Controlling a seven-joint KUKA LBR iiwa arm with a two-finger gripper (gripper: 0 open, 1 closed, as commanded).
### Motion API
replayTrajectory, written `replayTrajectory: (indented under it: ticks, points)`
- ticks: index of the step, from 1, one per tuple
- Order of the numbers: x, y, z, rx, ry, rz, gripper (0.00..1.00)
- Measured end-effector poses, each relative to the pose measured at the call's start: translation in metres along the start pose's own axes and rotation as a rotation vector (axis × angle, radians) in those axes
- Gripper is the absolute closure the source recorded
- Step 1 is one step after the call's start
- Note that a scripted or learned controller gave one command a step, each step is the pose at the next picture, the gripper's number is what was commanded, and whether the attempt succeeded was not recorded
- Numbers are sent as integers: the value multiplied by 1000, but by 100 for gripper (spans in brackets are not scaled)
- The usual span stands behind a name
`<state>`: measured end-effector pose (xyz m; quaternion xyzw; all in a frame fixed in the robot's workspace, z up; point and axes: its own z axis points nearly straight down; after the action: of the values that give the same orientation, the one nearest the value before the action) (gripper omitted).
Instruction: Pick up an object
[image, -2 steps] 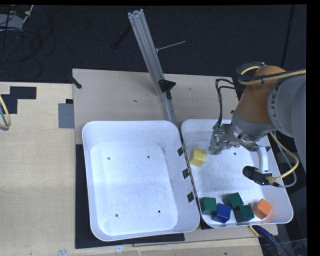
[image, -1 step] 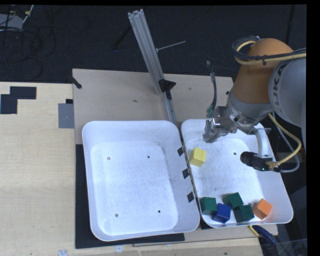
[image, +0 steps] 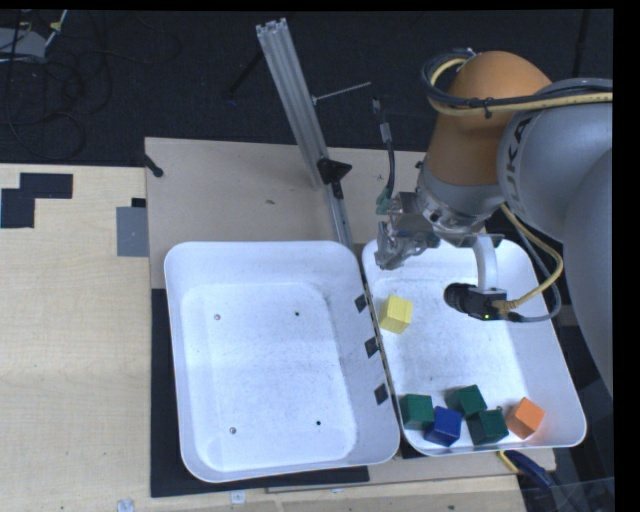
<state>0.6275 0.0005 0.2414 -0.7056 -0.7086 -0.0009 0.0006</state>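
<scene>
Claw: claw (image: 392, 250) hung over the far left corner of the right bin (image: 560, 385), pointing down; whether it was wide or narrow could not be told, and nothing showed in its grip.
Arm: grey arm (image: 565, 190) with an orange band (image: 490, 95) reached in from the right, above and to the right of the claw.
Yellow block: yellow block (image: 396, 313) lay just below the claw, nearer the camera, close to the bin's left wall and apart from the claw.
Other blocks: well away from the claw, along the near edge of the same bin, sat a green block (image: 417, 409), a blue block (image: 445, 427), two more green blocks (image: 466, 399) (image: 487, 426) and an orange block (image: 526, 416), bunched close together.
Left bin: left bin (image: 190, 300) stood to the left of the claw, beside the right bin.
Rail: metal rail (image: 300, 110) slanted up and away to the claw's left, beyond both bins.
</scene>
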Motion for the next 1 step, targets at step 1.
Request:
replayTrajectory:
  ticks: [1]
  points:
    - [-17,5,55,9,-3,6,100]
